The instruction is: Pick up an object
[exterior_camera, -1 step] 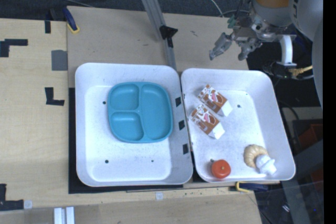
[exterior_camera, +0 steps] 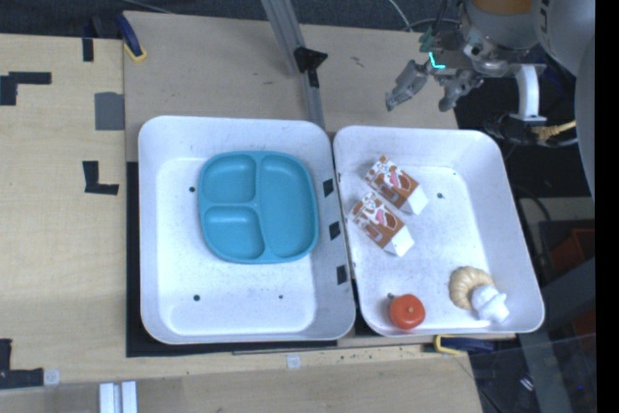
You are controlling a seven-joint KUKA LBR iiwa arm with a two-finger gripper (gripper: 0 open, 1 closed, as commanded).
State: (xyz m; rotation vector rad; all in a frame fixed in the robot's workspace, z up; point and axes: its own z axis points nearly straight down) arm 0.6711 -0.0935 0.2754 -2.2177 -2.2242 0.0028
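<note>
My gripper (exterior_camera: 430,92) hangs above the bench just beyond the far edge of the right bin (exterior_camera: 484,145), open, with nothing between its fingers. Inside that bin two small brown-and-white cartons lie side by side, one (exterior_camera: 396,186) nearer the far wall and one (exterior_camera: 381,223) just in front of it. A red tomato-like ball (exterior_camera: 407,310) rests by the near wall. To its right lies a tan croissant-shaped toy with a white end (exterior_camera: 477,291). All of these sit well below and in front of the gripper.
The left bin (exterior_camera: 160,305) holds a blue divided plate (exterior_camera: 258,206). A grey metal bar (exterior_camera: 280,5) slants from the top of the view down to the gap between the bins. Cables cross the dark cloth behind the bench.
</note>
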